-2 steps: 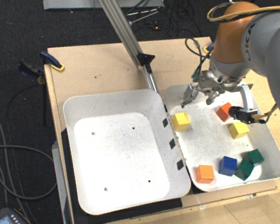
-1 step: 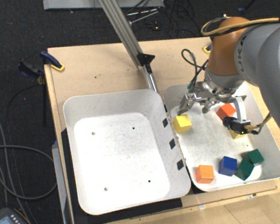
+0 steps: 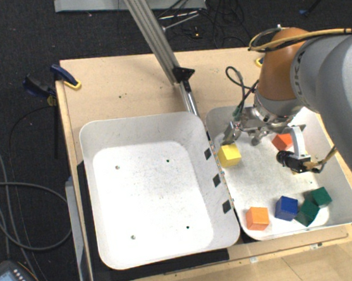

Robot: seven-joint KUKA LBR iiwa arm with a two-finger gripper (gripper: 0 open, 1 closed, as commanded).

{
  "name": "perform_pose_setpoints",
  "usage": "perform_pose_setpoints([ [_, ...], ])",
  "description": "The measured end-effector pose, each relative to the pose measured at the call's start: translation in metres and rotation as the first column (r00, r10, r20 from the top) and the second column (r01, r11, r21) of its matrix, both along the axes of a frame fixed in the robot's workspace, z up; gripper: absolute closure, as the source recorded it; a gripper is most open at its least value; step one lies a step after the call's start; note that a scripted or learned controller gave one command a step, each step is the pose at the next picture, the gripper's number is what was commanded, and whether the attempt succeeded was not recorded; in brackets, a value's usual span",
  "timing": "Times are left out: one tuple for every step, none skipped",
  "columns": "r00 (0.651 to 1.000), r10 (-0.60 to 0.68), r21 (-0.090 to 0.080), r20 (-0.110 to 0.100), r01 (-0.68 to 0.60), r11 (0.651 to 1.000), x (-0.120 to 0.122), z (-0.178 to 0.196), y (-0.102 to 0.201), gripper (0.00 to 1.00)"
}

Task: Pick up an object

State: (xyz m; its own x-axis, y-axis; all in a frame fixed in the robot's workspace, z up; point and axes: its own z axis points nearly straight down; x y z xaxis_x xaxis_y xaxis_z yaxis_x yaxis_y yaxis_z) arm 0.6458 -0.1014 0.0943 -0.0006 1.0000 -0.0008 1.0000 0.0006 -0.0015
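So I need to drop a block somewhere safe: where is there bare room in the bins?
The left bin has bare floor wall to wall. The right bin is crowded: yellow block by the gripper, four blocks along the near wall.

Grey KUKA arm point(image 3: 337, 79) entering from 3 o'clock, orange wrist band point(image 3: 277, 73), two-finger metal gripper point(image 3: 235, 132) angled toward 8 o'clock
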Motion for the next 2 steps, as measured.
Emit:
perform_pose_setpoints([
  [1.000, -0.001, 0.000, 0.004, 0.001, 1.000, 0.001, 0.012, 0.000, 1.00],
  [1.000, 0.000, -0.001, 0.009, 0.000, 1.000, 0.006, 0.075, -0.003, 1.00],
])
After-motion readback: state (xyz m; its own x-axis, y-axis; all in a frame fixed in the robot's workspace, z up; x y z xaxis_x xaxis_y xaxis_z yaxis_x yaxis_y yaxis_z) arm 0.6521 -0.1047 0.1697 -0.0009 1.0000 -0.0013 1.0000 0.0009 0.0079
